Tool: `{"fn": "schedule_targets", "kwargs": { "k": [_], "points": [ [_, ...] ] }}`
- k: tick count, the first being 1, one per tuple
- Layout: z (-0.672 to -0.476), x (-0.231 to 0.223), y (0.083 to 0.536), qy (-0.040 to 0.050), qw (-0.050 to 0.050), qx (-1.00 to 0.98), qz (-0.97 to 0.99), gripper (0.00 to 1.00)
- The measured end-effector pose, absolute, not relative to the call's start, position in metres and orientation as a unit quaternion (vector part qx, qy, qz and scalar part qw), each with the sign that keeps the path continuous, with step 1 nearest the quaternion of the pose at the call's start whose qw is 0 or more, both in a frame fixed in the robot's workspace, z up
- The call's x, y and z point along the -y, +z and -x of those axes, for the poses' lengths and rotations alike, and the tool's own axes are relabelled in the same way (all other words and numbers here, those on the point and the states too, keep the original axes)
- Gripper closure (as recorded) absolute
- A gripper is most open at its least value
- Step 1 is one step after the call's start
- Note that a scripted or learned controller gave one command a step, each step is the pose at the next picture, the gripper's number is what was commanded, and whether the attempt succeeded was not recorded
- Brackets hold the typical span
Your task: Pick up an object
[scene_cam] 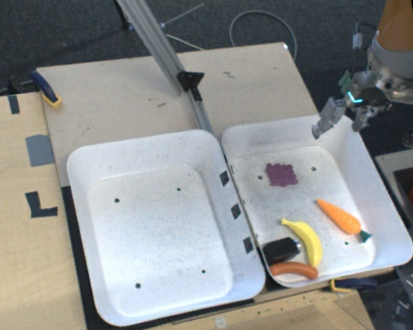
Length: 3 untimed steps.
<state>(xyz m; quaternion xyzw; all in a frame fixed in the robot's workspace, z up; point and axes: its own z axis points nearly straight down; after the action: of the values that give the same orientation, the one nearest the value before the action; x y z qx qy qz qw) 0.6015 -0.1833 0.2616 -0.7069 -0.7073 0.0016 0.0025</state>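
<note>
Objects to pick: you are looking at five things lying in the right bin [366,172], in the lower right of the frame.
Purple cluster [281,174]: it is sitting near the middle of that bin, apart from the rest; its exact kind is hard for you to make out.
Carrot [339,217]: it is lying at a slant toward the bin's right side, its green end pointing to the lower right.
Banana [306,238]: it is curving along the bin's lower part, just right of the black block [279,250], the two seeming to touch.
Red-orange sausage shape [294,270]: it is resting along the bin's bottom rim, just below the block and the banana.
Left bin [153,223]: it is lying beside the right bin, their rims meeting down the middle of the frame.
Arm [396,40]: you are seeing it reaching in at the upper right, its orange band above the grey wrist, partly cut off by the frame edge.
Gripper [340,114]: it is hanging over the right bin's upper right corner, well apart from every object; you are seeing its two fingers spread apart, with nothing between them.
Hard to make out: the fingertips are small and blurred against the dark floor, so you cannot tell whether they are touching the rim.
</note>
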Motion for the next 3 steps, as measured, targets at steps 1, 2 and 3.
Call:
{"fn": "schedule_targets", "kwargs": {
  "k": [1, 2, 3],
  "points": [
    [-0.602, 0.183, 0.264, 0.0007, 0.000, 0.708, 0.706, 0.00],
    [-0.600, 0.179, 0.200, 0.0024, 0.003, 0.708, 0.706, 0.00],
    [-0.594, 0.187, 0.141, 0.0026, 0.003, 0.707, 0.707, 0.00]
  ]
}}
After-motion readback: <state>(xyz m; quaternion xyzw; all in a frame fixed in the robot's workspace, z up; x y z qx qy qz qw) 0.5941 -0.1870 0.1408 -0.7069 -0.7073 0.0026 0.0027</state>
